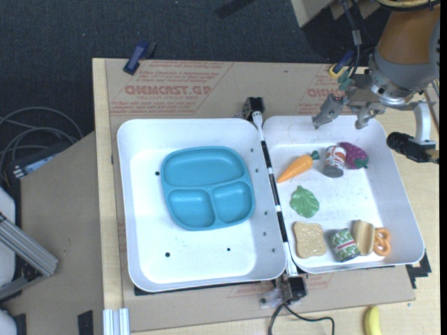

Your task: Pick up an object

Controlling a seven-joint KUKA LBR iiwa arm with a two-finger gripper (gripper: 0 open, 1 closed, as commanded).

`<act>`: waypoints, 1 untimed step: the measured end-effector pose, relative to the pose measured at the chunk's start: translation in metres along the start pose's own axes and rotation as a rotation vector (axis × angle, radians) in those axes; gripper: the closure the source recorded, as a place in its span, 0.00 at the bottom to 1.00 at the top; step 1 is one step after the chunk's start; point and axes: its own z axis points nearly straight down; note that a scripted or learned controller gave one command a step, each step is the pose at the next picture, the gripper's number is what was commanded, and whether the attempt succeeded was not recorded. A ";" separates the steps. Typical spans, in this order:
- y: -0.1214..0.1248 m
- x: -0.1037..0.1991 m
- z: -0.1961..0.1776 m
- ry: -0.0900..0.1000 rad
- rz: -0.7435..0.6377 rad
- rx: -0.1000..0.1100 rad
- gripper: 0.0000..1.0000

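Observation:
My gripper [343, 116] hangs over the back edge of the right bin [398, 187], open, with nothing between its two grey fingers [323, 114]. Below it in the bin lie an orange carrot [295, 167], a small can [334, 160] and a purple piece [355, 154]. A green leaf [304, 201] sits mid-bin. Along the front lie a toast slice [309, 239], a green-striped can [343, 244], a bread piece [362, 236] and a pretzel [381, 241].
The left bin [140, 201] holds a blue divided plate [207, 187]. A black clip [254, 107] joins the bins at the back. A blue clamp [139, 56] sits on the cardboard at the back left. A yellow object [374, 321] lies at the front right.

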 end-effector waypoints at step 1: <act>-0.009 -0.028 0.067 0.000 0.001 0.002 0.00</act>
